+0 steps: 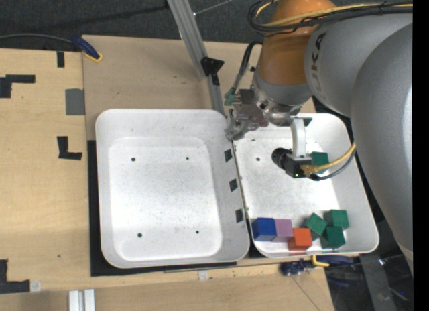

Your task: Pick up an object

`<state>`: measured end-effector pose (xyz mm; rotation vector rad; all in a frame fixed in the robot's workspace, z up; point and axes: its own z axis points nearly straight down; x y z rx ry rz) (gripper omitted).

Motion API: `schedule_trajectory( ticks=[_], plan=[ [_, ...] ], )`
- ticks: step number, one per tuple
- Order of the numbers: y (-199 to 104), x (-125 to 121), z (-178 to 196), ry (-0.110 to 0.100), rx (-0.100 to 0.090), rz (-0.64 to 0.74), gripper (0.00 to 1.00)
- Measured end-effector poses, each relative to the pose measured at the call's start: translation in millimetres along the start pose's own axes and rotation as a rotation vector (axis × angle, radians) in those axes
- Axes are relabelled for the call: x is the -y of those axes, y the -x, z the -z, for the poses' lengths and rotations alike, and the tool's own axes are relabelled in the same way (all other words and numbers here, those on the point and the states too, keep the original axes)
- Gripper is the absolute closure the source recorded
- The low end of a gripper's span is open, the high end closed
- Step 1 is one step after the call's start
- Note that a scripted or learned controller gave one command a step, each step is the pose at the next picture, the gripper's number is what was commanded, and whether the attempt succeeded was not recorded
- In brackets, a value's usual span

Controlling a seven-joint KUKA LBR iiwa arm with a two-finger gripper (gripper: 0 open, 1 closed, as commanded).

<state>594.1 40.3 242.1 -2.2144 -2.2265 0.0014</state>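
Several small blocks lie in the right bin (268, 189). Along its front edge sit a blue block (265, 228), a pale purple block (283, 227), an orange block (301, 237) and three dark green blocks (333, 236). Another green block (320, 160) lies mid-bin beside a black cable fitting (288, 161) that hangs from the arm. My gripper (238, 126) hangs below the orange-banded wrist at the bin's far left corner, close to the divider and well away from the front-row blocks. I see no block in it.
The left bin (107, 129) sits beside the right one, separated by a raised rim with black marks. A slanted metal post (194, 35) rises just behind the gripper. The bulky grey arm covers the right bin's right side.
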Motion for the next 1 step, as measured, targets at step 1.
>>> schedule_trajectory(
  ticks=[1],
  plan=[
    [-60.4,-12.1,3.1,0.001,-0.002,0.002,1.00]
  ],
)
